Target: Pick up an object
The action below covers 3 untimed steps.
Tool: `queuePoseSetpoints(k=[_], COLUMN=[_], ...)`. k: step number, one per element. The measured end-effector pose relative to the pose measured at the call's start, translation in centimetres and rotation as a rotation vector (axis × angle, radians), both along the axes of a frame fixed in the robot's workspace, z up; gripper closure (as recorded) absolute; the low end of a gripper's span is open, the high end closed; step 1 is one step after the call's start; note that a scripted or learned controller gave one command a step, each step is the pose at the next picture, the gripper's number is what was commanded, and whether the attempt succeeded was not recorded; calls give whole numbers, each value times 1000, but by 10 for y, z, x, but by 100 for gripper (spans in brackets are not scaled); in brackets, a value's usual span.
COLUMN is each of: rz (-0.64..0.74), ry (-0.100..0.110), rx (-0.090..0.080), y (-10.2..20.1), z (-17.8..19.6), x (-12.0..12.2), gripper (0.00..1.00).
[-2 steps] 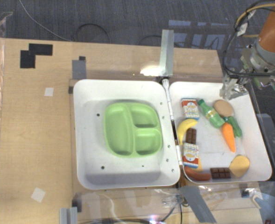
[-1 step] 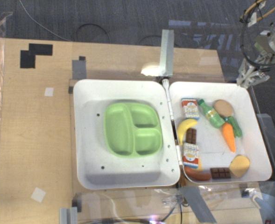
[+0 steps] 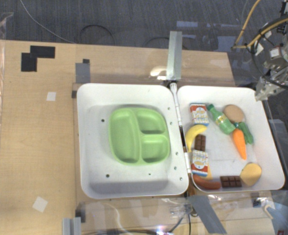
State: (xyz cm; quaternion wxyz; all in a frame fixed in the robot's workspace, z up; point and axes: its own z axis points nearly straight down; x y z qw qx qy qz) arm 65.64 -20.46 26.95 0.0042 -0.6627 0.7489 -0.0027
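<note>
Above the right bin's (image 3: 276, 146) far-right corner the gripper (image 3: 264, 89) is seen, finger state not discernible, nothing held; the carrot (image 3: 239, 142) is noted down-left of it in that bin, long axis running front to back, beside the green bottle (image 3: 220, 119).

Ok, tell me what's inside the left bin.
The left bin holds a green divided tray with three compartments, none holding anything. The bin floor under the tray is covered, so what is beneath cannot be seen. The toy food lies in the right bin.
</note>
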Motion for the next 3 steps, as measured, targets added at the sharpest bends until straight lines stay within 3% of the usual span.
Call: queuePoseSetpoints(k=[1, 2, 3], rz=[246, 552, 669], ry=[0, 2, -2], rx=[-2, -3, -7], y=[1, 6, 12], z=[-1, -8, 50], x=[14, -14, 14], gripper=[100, 100, 100])
